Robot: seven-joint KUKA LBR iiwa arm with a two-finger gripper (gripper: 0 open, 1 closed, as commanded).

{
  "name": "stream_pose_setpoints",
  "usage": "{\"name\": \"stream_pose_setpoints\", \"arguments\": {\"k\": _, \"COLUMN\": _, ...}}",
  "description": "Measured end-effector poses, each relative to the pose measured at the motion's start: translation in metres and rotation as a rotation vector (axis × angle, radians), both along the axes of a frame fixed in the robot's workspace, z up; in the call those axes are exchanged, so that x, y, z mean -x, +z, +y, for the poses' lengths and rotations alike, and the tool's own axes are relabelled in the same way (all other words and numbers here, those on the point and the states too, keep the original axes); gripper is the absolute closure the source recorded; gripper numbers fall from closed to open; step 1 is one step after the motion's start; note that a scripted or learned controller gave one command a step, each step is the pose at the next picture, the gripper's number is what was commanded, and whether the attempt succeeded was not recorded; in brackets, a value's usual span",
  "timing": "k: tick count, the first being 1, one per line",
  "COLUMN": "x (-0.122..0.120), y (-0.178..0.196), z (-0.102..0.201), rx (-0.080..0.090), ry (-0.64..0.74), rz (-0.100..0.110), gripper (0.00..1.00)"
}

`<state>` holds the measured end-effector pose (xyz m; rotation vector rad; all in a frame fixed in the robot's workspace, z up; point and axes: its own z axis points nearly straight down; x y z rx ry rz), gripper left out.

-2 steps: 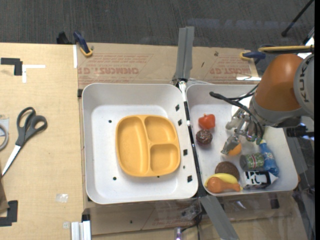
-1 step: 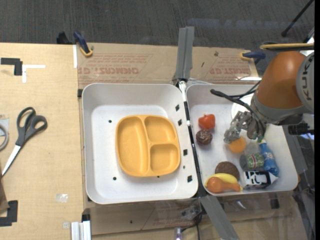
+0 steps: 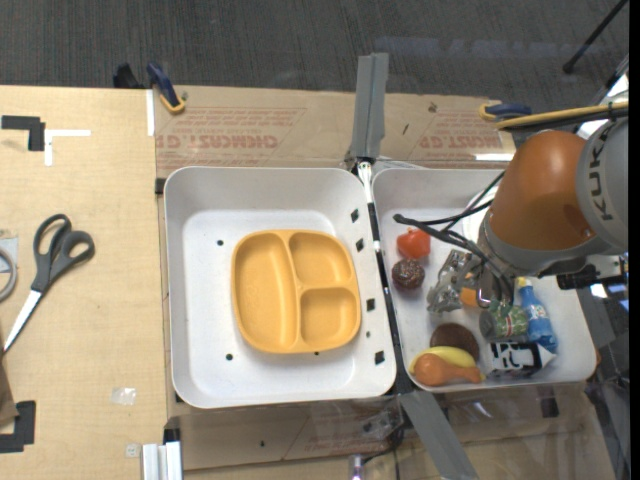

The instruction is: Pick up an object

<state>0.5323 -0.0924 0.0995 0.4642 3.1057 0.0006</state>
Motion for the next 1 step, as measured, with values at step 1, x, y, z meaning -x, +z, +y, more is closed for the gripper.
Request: {"name": "stream_pose_setpoints", "arguments": {"k": 1, "x": -0.0873, "y": 0.0498, "z": -0.0661, "rx": 0.003, "ry": 0.257, "rz": -0.007, "gripper": 1.00}}
